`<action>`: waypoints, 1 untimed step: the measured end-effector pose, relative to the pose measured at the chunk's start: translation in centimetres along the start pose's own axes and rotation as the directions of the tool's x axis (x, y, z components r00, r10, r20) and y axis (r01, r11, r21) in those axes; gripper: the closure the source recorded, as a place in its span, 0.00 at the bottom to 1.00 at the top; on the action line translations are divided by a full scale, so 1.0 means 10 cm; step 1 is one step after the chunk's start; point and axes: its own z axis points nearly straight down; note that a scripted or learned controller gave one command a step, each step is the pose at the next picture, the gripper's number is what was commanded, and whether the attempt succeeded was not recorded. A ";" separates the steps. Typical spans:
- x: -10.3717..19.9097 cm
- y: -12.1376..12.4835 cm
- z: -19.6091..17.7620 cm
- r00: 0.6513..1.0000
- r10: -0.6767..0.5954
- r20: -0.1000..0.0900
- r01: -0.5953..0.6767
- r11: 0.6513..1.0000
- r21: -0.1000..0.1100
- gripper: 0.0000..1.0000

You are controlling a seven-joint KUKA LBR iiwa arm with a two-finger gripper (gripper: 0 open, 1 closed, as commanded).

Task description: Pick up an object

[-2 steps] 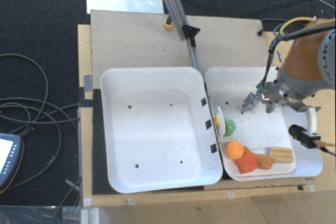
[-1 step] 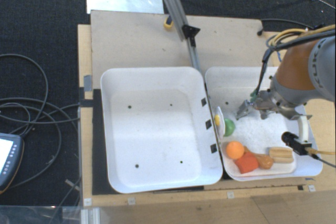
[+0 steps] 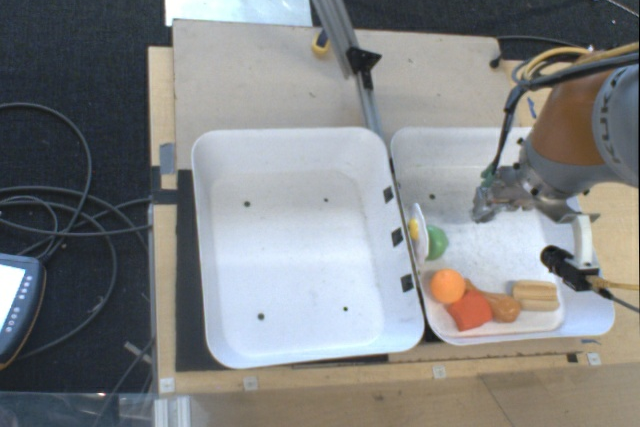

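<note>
My gripper (image 3: 485,207) hangs over the upper middle of the right bin (image 3: 450,150), on the grey arm with the orange band coming in from the right. Nothing shows between its tips. Below it, along the bin's front, lie an orange ball (image 3: 448,286), a red piece (image 3: 470,312), an orange-brown piece (image 3: 505,307) and a tan bread-like roll (image 3: 535,294). A green ball (image 3: 437,241) and a small yellow thing (image 3: 415,231) rest against the bin's left wall. The gripper is apart from all of them.
The left bin (image 3: 215,215) stands beside the right one, their walls touching. A grey pole (image 3: 335,10) slants down from the top to the bins' back edge. Cables (image 3: 60,215) and a handheld screen (image 3: 15,300) lie on the floor at left.
</note>
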 end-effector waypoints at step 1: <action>-0.10 0.02 -0.50 1.000 0.000 0.002 0.000 1.000 -0.003 1.00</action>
